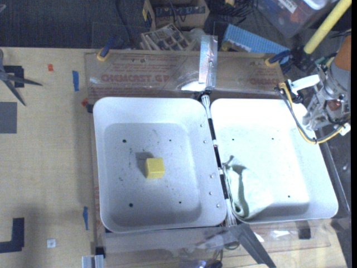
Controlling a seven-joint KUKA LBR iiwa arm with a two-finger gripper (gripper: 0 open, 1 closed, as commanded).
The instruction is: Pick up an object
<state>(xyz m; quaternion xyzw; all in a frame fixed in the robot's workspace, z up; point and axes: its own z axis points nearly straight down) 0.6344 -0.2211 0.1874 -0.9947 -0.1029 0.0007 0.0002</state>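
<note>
A small yellow cube [154, 167] lies on the floor of the left bin [111, 116], a little left of its middle. In the right bin [279, 121] a limp grey-green object [240, 190] rests against the left wall near the front corner. My gripper [318, 111] hangs at the right bin's far right rim, well away from both objects, with cables looped around it. Nothing shows between it and the bin floor.
A clear plastic wall [207, 66] stands behind the two bins. Blue and yellow clamps [106, 50] sit at the back corners. Boxes and cables crowd the area beyond the bench. The wooden bench top [44, 149] stretches left of the bins.
</note>
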